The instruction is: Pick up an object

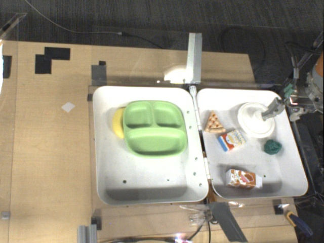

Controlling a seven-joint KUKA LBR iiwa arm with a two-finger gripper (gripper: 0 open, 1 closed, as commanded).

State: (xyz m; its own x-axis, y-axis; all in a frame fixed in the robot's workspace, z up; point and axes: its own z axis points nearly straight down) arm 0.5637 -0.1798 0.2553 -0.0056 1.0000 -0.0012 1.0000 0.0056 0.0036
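Objects for you to pick from lie in the right bin, a shallow white tray with rounded corners. At its 12 o'clock sits a round white cup, smooth and glossy, seen from above. At 10 o'clock you have a pizza slice, a flat triangle, orange with dark spots. Just beside it, toward the middle, lies a small carton, boxy, printed white, red and blue, tilted. At 3 o'clock rests a green lump, dark teal, rough and knobbly. At 6 o'clock a brown carton lies on its side, rectangular, with a white end.

Your claw reaches in from the right at the bin's 1 o'clock, grey metal, its tip over the rim of the cup. You cannot tell from this view how it is set, and nothing can be seen held in it.

In the left bin a green plate of smooth plastic, rounded and split into three compartments, sits toward 12 o'clock. A yellow piece, curved, pokes out from under its 9 o'clock edge, touching it.

Both bins rest on a pale wooden bench with black square marks at its 10 o'clock.
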